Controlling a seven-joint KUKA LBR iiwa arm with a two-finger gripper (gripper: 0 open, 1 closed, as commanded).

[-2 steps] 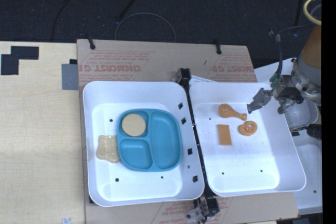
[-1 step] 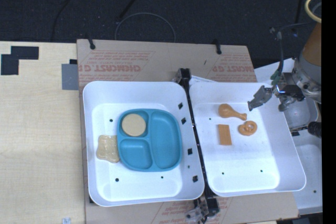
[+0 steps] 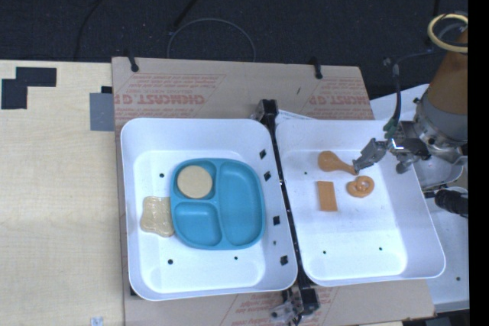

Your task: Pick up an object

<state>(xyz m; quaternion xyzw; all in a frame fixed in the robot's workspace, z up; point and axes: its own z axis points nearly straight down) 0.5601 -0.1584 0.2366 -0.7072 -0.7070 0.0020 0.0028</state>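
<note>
In the right bin [image 3: 416, 259] lie three small objects. A tan spoon-shaped piece [image 3: 332, 161] sits at the upper middle, an orange rectangular bar [image 3: 327, 195] below it, and an orange round piece [image 3: 361, 186] to the bar's right. My gripper [image 3: 382, 162] hangs over the bin's upper right part, just above the round piece, and stands open. Its left finger [image 3: 367, 154] reaches down to the handle end of the tan piece. Nothing sits between the fingers.
The left bin [image 3: 141, 271] holds a blue divided plate [image 3: 233, 202] with a round tan biscuit [image 3: 194, 181] in its upper left compartment. A pale yellow lump [image 3: 157, 216] lies against the plate's left side. A black clamp strip [image 3: 279, 202] joins the bins.
</note>
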